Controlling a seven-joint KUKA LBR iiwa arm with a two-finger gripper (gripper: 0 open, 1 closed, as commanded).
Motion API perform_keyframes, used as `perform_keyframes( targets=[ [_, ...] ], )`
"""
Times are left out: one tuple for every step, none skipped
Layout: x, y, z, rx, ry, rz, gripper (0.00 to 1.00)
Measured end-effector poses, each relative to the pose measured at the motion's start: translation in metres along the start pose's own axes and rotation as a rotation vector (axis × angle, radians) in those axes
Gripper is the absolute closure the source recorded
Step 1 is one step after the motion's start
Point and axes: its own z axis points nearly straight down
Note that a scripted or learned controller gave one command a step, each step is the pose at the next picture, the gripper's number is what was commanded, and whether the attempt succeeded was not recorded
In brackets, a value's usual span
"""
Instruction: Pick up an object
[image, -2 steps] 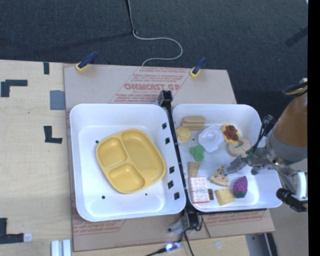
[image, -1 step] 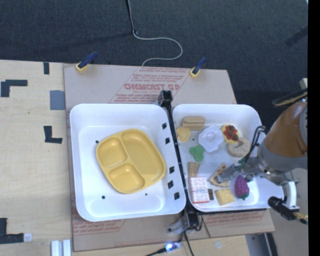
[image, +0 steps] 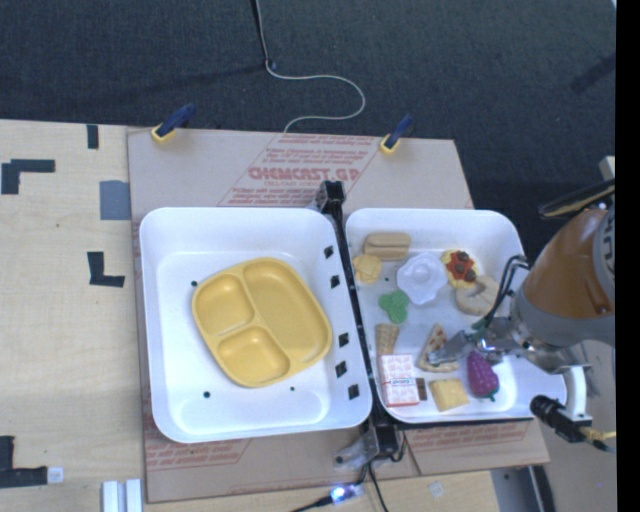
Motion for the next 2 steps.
perform_keyframes(
  targets=[
    [0.002, 0.004, -0.014, -0.011, 0.002, -0.002, 1.0],
    [0.006, 0.009, -0.074, -0.004, -0.003, -0.001, 1.0]
  ],
)
